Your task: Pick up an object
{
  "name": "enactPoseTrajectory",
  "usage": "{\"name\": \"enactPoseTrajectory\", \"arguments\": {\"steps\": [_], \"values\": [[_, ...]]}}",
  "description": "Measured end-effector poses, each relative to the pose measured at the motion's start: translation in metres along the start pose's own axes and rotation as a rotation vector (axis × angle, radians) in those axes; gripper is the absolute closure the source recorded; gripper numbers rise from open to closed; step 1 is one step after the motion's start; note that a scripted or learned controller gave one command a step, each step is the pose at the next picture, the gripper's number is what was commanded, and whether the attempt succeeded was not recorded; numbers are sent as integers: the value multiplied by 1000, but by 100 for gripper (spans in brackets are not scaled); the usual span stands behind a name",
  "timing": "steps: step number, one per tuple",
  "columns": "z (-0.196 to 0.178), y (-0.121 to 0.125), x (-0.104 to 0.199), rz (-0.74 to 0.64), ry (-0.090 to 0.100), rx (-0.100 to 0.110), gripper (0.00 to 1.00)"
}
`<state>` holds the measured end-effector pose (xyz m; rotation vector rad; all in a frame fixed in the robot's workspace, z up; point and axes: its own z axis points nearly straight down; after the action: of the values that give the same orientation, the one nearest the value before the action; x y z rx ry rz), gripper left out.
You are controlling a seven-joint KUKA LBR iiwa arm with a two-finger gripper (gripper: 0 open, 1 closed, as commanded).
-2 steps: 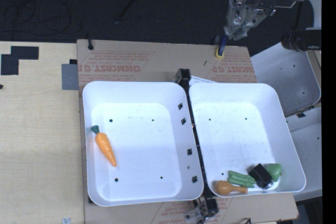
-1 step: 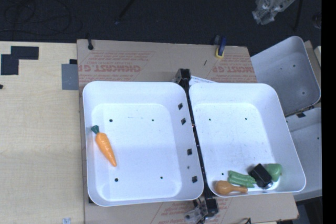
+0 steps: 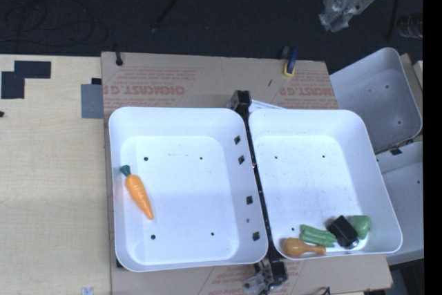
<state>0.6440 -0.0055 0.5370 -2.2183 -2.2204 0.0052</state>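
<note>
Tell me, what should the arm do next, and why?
Probably swing the gripper down over the toy carrot in the left bin. The gripper hangs high beyond the bins, holding nothing visible. The carrot lies alone with free space around it, while the things in the right bin crowd its near corner.

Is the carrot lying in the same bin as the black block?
No, the carrot lies alone in the left bin, while the black block sits in the right bin near its front corner.
</note>
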Motion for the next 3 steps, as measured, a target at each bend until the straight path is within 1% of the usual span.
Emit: {"name": "enactPoseTrajectory", "arguments": {"steps": [1,3], "values": [[0,0,21,0,0,0,100],[0,0,54,-1,0,-1,100]]}}
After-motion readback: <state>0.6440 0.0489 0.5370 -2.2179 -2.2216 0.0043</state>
